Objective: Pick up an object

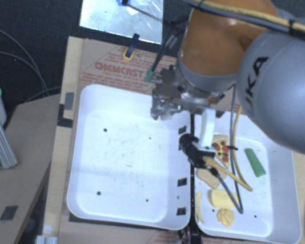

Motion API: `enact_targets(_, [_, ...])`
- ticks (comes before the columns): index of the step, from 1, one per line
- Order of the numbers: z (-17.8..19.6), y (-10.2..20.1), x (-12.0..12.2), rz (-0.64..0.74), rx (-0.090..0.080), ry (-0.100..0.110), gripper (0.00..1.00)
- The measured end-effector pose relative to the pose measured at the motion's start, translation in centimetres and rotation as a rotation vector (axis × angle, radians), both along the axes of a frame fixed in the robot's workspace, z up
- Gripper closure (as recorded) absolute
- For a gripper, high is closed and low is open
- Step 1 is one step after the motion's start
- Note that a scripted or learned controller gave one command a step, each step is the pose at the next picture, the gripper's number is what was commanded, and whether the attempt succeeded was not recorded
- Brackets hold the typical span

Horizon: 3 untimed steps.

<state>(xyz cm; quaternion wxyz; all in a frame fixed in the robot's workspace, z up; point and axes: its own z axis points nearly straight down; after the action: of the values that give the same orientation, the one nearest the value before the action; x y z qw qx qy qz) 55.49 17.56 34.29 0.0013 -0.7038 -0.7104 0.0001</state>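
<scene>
— Just outside the right bin's (270,196) far left corner, the gripper (163,107) hangs over the far rim of the left bin (127,166). Whether it is spread or pressed together I cannot tell, because the wrist above hides too much. I see nothing held in it.

— So where are the things to pick?

— All inside the right bin. Along its left wall lie a flat piece with red spots (221,146) and a tan slice (208,179) nearer the front. A yellow lump (220,199) and a rounder orange-yellow piece (225,218) sit close to the bin's front left corner. A green block (254,163) lies apart from them, toward the bin's far middle, at a slant.

— Which step would you call this?

— The approach, I'd judge. No object is closed on, so the pick itself is not yet begun.

— And the next move?

— It calls for carrying the gripper across into the right bin, over one object, then straight down. The green block looks easiest, since it sits alone with bare floor around it. The pieces by the bin's left wall are crowded, and the wall could block a clean close.
</scene>
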Motion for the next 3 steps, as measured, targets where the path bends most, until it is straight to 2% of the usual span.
enact_targets(1, [-23.9,1.4,4.8,-0.006,-0.005,0.009,1.00])
enact_targets(2, [-25.9,-1.1,11.2,-0.010,-0.001,-0.008,1.00])
enact_targets(3, [-25.8,-6.6,11.5,-0.012,-0.004,-0.003,1.00])
